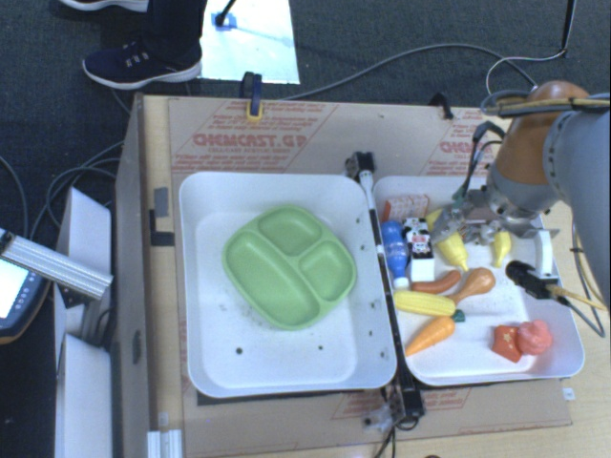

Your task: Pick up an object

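We hover our gripper [474, 225] over the toys crowded toward the right bin's [573, 351] far edge, cannot tell its opening, and should drop squarely onto one piece, perhaps the yellow toy [452, 250] below.

A dark, flecked carpet floor [401, 12] lies around the brown cardboard-covered bench top [286, 132], which is printed with red lettering. On the carpet above the bench lies a pale rectangular sheet [256, 31] — beside it stand 2 dark blue sneakers [141, 63]. Thin black cables [420, 60] trail across the floor. At left sits a white box-like stand [81, 256] — a silver metal bar [52, 263] crosses it.
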Available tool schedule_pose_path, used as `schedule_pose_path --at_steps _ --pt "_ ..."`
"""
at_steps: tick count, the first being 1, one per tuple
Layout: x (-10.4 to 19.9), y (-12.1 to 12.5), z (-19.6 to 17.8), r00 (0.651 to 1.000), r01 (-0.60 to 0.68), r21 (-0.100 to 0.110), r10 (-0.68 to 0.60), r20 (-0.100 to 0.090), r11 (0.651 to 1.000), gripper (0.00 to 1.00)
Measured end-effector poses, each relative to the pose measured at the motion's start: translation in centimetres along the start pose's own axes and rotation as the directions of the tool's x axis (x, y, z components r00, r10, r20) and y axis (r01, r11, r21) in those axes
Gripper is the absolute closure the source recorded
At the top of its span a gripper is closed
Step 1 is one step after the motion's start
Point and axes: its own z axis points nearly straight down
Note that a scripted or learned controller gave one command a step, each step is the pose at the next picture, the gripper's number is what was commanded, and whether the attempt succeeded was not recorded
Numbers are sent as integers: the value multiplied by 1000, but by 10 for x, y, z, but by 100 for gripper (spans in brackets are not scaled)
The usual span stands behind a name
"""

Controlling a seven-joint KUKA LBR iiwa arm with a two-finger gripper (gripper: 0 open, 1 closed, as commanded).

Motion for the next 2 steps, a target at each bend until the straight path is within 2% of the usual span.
schedule_pose_path --at_steps 1,2 --pt "13 -86 -18 1000 6 -19 -6 -6 1000 0" --pt "45 -44 -5 1000 7 -20 -7 -5 1000 0"
